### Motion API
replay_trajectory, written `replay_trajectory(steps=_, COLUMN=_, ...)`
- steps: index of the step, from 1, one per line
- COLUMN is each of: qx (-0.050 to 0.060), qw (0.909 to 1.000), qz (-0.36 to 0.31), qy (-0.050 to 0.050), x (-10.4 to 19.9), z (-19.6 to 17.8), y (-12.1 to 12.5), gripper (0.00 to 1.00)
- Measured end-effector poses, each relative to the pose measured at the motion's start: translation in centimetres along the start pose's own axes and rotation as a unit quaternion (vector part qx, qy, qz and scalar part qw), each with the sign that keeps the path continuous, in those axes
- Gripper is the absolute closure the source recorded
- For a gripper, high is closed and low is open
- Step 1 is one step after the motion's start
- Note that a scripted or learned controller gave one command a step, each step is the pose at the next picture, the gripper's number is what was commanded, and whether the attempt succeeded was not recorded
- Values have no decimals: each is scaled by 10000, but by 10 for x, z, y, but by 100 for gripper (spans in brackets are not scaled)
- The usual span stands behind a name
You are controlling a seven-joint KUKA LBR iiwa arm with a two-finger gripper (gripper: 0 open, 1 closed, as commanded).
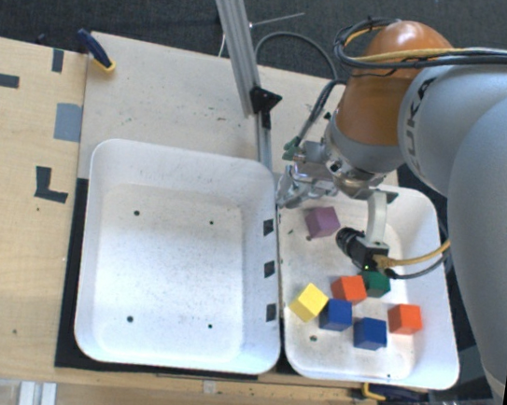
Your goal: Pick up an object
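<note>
Several small blocks lie in the right bin (431,370): a purple one (321,222) near the top left, a yellow one (310,302), an orange-red one (349,288), a green one (376,283), two blue ones (337,314) (370,333) and an orange one (404,318). My gripper (295,190) hangs over the right bin's upper left corner, close to the wall shared by both bins. It is just up and left of the purple block. I see no block in it.
The left bin (169,260) lies beside the right one. A slanted metal pole (243,49) crosses above the bins. The arm's orange band (387,66) and grey body fill the upper right. A black cable end (360,249) hangs over the blocks.
</note>
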State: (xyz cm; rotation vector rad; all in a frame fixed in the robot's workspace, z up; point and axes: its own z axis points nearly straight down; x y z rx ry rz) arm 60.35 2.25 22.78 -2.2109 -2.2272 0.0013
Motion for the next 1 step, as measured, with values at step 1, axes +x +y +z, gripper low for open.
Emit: replay_trajectory(steps=1, qx=2, qw=10000, qz=6, qy=-5, x=49, z=7, y=-1, gripper=100)
